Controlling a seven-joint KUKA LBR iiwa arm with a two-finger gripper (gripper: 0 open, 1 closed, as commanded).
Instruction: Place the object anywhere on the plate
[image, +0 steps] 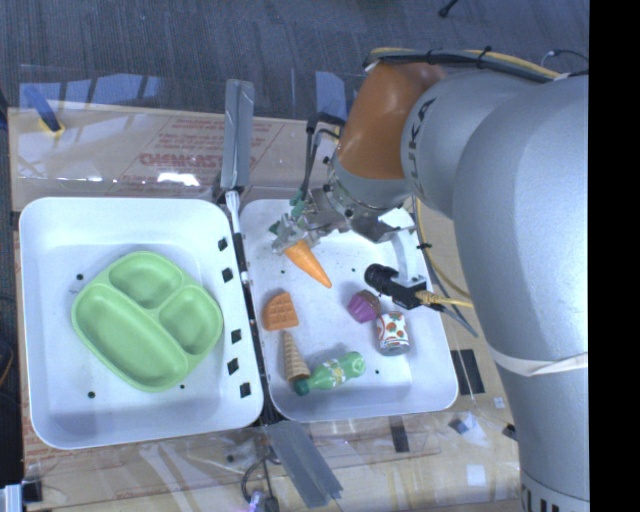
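Just below gripper (289, 231), carrot (309, 264)

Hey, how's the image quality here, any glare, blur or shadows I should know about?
Camera view: even, soft light, white bins bright but not blown out; glare streaks on the clear sheet behind them; faint shadows under the carrot and green bottle; the gripper area looks slightly soft, its details hard to read.

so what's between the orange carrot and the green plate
In the camera view, between the orange toy carrot and the green three-compartment plate run the two white bins' adjoining walls with black clips, plus bare bin floor on either side.
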